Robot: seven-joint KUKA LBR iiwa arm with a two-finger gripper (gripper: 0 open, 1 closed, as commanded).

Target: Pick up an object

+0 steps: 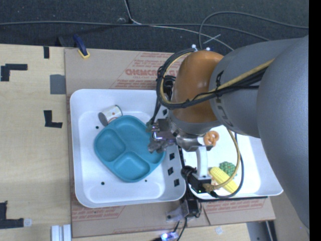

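A blue divided plate (125,147) lies in the left bin (88,185), with a small grey can (110,114) on its side just beyond the plate's far rim. My gripper (157,138) hangs low over the plate's right rim, near the wall between the bins. The orange wrist band and grey arm cover most of it. In the right bin (268,185) lie a pretzel (211,137), a green broccoli piece (228,167) and a yellow corn cob (223,179).
The arm's bulk covers much of the right bin and the dividing walls. Black cables loop around the wrist and hang down past the bins' front edge. Cardboard lies under both bins on the wooden bench.
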